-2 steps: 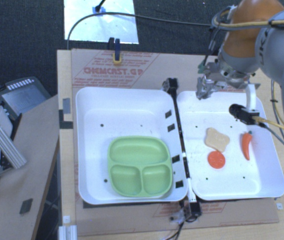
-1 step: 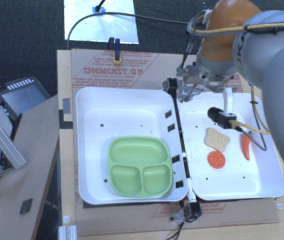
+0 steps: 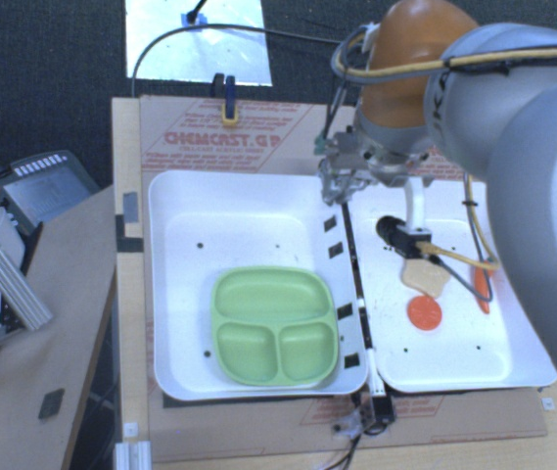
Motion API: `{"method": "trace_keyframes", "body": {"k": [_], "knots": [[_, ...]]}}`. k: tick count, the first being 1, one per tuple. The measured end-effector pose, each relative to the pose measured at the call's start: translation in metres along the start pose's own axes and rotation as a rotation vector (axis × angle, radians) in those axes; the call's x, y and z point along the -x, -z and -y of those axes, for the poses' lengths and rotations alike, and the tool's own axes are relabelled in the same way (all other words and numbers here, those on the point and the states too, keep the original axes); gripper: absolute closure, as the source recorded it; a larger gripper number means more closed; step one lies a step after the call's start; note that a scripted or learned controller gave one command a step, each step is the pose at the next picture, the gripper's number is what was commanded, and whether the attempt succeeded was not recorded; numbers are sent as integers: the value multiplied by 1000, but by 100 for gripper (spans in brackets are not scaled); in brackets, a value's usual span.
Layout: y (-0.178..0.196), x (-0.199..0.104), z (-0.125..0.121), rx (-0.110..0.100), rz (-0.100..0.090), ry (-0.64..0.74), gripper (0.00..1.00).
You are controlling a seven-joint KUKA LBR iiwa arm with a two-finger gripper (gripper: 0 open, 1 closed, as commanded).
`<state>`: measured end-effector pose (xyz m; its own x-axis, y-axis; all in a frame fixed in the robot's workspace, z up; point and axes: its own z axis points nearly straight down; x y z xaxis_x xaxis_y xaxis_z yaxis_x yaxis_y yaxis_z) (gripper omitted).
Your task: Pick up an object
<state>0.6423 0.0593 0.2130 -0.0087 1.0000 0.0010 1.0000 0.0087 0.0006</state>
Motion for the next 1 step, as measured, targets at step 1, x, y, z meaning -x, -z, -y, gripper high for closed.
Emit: {"method": "trace_keyframes", "body": {"k": [1], "knots": [[4, -43, 7, 0, -1, 0, 100]]}}
